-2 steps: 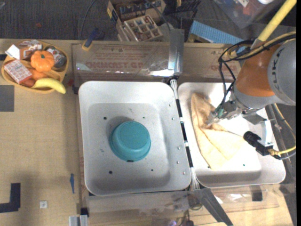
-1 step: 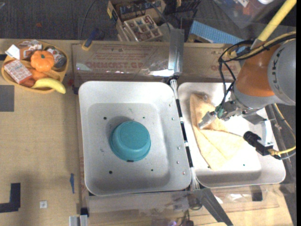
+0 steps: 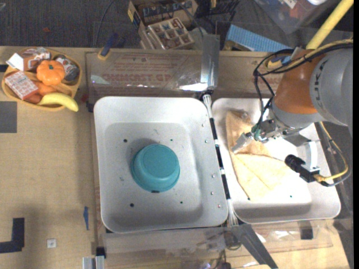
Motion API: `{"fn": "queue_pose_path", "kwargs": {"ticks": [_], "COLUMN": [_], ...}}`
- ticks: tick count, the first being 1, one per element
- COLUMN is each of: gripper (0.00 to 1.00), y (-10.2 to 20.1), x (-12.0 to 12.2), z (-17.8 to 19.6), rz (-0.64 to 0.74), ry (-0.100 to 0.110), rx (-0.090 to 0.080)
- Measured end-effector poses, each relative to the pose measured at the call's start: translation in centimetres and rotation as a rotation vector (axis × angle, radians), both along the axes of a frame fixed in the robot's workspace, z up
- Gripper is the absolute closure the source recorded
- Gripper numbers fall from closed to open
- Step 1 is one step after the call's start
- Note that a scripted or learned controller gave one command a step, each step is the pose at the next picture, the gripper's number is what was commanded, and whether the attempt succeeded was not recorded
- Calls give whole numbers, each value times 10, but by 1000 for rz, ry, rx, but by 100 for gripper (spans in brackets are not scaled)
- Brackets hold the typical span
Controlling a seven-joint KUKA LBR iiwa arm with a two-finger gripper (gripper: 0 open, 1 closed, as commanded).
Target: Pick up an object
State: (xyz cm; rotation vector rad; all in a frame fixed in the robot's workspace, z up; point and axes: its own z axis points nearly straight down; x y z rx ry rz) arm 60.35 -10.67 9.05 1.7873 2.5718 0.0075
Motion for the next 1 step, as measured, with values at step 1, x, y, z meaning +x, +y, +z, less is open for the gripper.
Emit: {"fn": "queue_pose_path", "kwargs": {"ticks": [1], "gripper": [100], "y": [0], "x": [2], "z": [11], "rz": [0], "ry": [-5], "rx": [1]}}
